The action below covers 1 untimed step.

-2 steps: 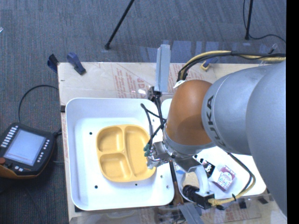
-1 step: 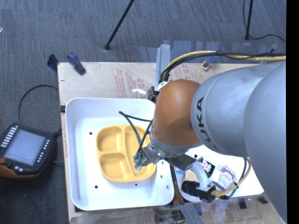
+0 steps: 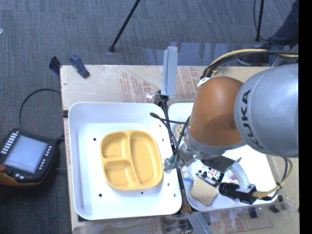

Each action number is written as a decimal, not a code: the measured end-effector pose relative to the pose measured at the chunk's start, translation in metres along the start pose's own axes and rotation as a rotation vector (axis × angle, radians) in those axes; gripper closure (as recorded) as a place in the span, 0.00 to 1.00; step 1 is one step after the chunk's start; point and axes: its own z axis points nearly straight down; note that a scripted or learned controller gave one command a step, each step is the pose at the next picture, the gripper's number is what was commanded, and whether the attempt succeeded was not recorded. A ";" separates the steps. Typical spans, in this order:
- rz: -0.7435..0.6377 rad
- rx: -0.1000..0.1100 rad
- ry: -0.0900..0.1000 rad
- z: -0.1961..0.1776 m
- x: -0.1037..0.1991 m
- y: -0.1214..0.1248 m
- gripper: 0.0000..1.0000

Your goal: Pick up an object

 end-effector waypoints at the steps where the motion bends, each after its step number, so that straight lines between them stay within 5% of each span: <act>1: 0.450 0.003 0.001 -0.008 -0.007 -0.004 1.00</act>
